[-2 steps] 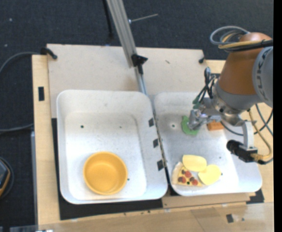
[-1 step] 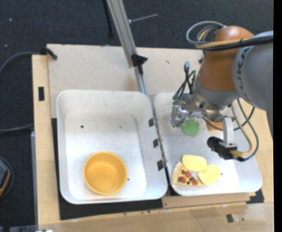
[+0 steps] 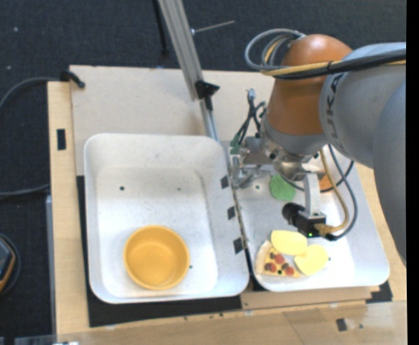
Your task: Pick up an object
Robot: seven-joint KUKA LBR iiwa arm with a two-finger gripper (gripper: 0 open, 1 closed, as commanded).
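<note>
Nearest the camera, a round yellow plastic bowl (image 3: 157, 256) is seen upright in the front of the left shallow white bin (image 3: 108, 192). In the right white bin (image 3: 371, 261), at its front, a slice of toy pizza with red toppings (image 3: 275, 263) lies touching two pale yellow flat pieces (image 3: 300, 251) (one overlapping the other). Farther back, a small green object (image 3: 282, 187) is partly covered by the gripper (image 3: 266, 172), which hangs low over that bin; its state cannot be told. Beyond, a slanted aluminium rail (image 3: 182, 42) is mounted.
</note>
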